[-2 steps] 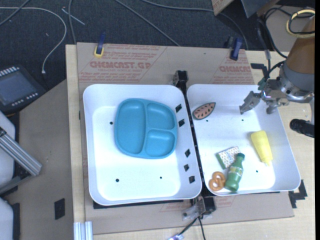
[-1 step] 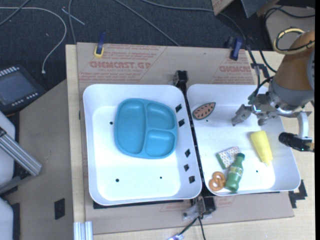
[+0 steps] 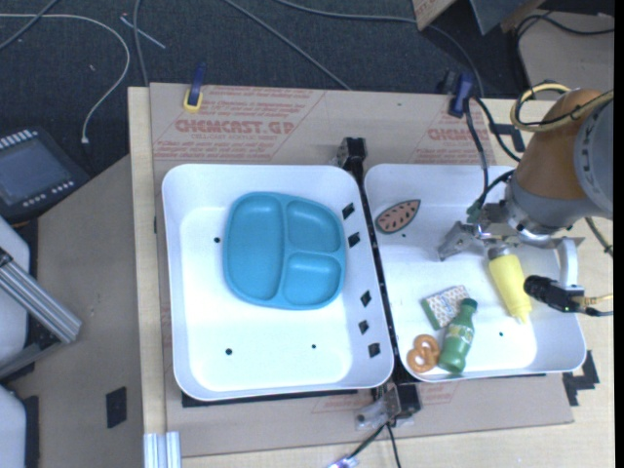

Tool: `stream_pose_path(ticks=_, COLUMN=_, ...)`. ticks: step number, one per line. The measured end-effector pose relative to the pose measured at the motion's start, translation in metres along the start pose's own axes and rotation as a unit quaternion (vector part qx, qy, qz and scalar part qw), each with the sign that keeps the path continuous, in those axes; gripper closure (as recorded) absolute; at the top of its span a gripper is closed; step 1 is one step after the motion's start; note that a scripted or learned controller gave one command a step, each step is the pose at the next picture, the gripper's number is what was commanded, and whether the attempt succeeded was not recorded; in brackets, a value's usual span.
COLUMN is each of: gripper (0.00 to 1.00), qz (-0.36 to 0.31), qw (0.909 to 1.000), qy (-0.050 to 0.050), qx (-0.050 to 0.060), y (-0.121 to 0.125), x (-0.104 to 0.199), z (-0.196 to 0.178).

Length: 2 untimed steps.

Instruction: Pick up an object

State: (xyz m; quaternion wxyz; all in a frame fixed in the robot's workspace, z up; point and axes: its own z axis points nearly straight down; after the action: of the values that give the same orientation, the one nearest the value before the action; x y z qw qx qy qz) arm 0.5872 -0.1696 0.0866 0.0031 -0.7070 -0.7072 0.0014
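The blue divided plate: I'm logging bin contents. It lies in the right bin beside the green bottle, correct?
Not quite. The camera view shows the blue divided plate alone in the left bin. The green bottle lies in the right bin, near its front edge.

grey arm (image 3: 597, 169) with orange band, silvery metal end effector (image 3: 507, 245), black cable
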Motion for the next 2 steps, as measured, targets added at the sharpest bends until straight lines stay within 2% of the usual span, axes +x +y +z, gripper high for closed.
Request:
stream_pose_path(ticks=1, gripper=1.00, qz=0.000, qw=1.0000, qy=0.000, qx=-0.004, y=0.002, x=0.000, z=-0.015)
stream_pose_path(ticks=2, gripper=1.00, qz=-0.001, qw=1.0000, qy=-0.002, qx=-0.007, y=0.012, x=0.004, z=-0.074)
